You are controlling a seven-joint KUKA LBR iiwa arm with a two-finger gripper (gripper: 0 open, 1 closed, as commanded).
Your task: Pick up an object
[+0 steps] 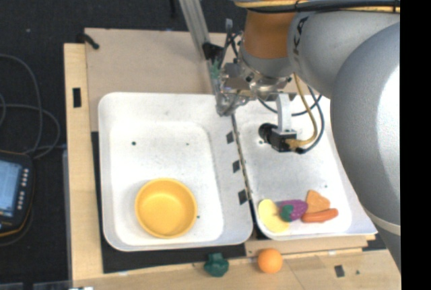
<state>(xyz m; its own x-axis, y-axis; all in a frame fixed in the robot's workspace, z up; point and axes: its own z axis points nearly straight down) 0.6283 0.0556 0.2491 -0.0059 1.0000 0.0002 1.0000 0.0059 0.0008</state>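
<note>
My gripper (226, 104) hangs below the orange wrist at the far end of the strip between the two bins, low over the back left corner of the right bin (337, 167). Nothing shows in its grasp. At that bin's near edge lies a cluster of small toys: a pale yellow piece (268, 213), a purple and green piece (291, 210), an orange wedge (316, 200) and an orange carrot (319, 216). A yellow bowl (166, 207) sits at the front of the left bin (121, 147).
An orange ball (269, 260) and a dark green toy (216, 264) lie on the bench in front of the bins. A black cable fitting (277, 136) hangs from the arm over the right bin. A metal rail (190, 3) slants up behind the bins.
</note>
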